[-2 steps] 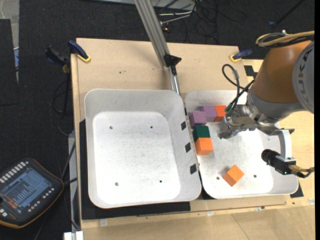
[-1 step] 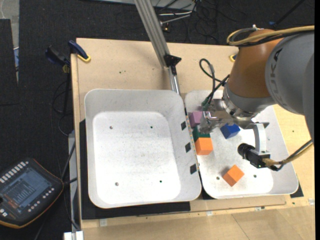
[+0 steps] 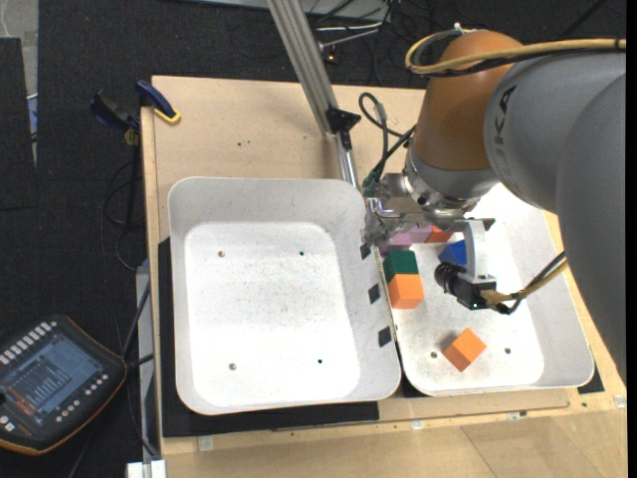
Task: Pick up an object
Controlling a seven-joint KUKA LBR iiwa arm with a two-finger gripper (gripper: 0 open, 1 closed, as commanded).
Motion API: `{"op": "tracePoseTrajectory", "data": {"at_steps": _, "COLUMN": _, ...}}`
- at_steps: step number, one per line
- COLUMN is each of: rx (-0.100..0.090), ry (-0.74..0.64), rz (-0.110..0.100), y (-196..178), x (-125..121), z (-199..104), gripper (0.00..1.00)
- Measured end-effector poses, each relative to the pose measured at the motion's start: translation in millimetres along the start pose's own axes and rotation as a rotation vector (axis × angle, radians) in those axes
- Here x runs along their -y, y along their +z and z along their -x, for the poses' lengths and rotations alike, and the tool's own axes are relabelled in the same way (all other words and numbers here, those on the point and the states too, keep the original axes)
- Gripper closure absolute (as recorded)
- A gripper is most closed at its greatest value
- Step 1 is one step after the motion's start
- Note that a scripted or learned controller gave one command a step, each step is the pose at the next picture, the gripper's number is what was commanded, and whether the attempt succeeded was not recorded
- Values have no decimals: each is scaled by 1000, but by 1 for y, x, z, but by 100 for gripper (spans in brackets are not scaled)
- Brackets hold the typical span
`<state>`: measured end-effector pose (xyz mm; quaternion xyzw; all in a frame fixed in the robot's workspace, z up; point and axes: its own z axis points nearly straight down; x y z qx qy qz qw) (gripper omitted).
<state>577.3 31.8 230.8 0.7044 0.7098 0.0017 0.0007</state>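
Right bin (image 3: 557, 366) holds green (image 3: 401, 263), two orange (image 3: 405, 290) (image 3: 464, 350), blue (image 3: 454, 252) and pink (image 3: 410, 236) blocks; left bin (image 3: 189, 207) bare. End effector (image 3: 398, 229) state: cannot tell.

The toys all sit in the right bin (image 3: 557, 366). A green block (image 3: 401, 263) sits near the bin's left wall. An orange block (image 3: 405, 291) touches it at its 6 o'clock side. A second orange block (image 3: 464, 350) lies alone, well apart, at about 4 o'clock from the first one, turned like a diamond. A blue block (image 3: 454, 252) sits at 3 o'clock from the green block, partly hidden. A flat pink piece (image 3: 408, 237) lies at 12 o'clock from the green block, with a bit of red (image 3: 436, 235) just beside it.
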Motion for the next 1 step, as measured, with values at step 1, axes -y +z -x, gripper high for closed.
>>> {"op": "tracePoseTrajectory", "data": {"at_steps": 1, "rx": 0, "ry": 1, "rz": -1, "y": 1, "x": -19, "z": -45, "gripper": 100}}
